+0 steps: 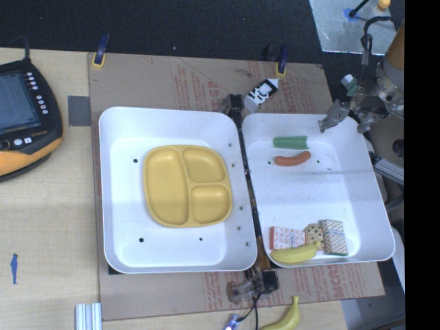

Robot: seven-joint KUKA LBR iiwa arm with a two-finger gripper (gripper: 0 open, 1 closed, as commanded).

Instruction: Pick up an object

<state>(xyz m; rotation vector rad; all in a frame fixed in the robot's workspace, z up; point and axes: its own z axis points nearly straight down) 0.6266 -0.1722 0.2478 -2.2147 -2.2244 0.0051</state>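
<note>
Hovering over the far right corner of the right bin [375, 184], the gripper [347, 117] hangs at the end of the grey arm reaching in from the right. Its 2 fingers look spread a little apart, 1 dark fingertip [328, 121] pointing down-left over the bin's rim, and nothing sits between them.

Inside the right bin, a green block [289, 142] lies near the far edge, with a red sausage [292, 159] just beside it on the near side; both rest a little left of the gripper and apart from it. Along the near edge of the same bin sit a red-and-white carton [287, 237], a spotted cracker [314, 234] and a patterned box [333, 236] in a row, touching or nearly touching, with a yellow banana [294, 254] lying against the near rim in front of them.

The left bin [117, 184] holds a yellow divided plate [186, 185] with 3 compartments, set roughly at its middle.

Both bins rest on a sheet of brown cardboard [172, 81] clamped to the desk [41, 239]. At the far edge of the cardboard, between the 2 bins, lies a small black-and-white object [260, 93]. A second banana [284, 316] lies at the near edge of the cardboard, outside the bins. An orange and black control pendant [24, 115] rests at the left edge of the desk.
</note>
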